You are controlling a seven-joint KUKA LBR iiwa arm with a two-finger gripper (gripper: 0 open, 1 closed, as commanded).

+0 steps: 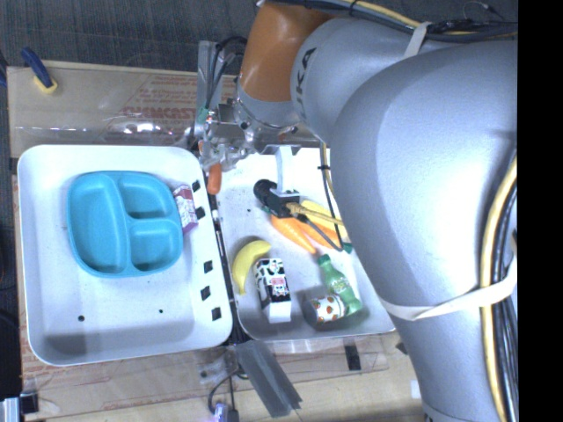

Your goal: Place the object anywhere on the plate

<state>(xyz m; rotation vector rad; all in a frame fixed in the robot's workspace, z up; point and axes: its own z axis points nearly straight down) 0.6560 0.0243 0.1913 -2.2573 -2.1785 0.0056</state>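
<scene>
Grey arm [422,148] looming nearest, hiding much of right bin [242,319]. End effector [211,152] over the bins' divide, grip state impossible to tell. Small orange object [214,179] just below it. Blue plate [123,222] in left bin [53,323]. Banana [246,262], bottle [339,284], carton [274,288] nearby.

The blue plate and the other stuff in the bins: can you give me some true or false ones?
1. The blue plate sits in the left bin. True.
2. The banana lies on the plate. False: it lies in the right bin.
3. The green bottle is in the right bin. True.
4. The plate is red. False: it is blue.
5. The milk carton is beside the banana. True.
</scene>
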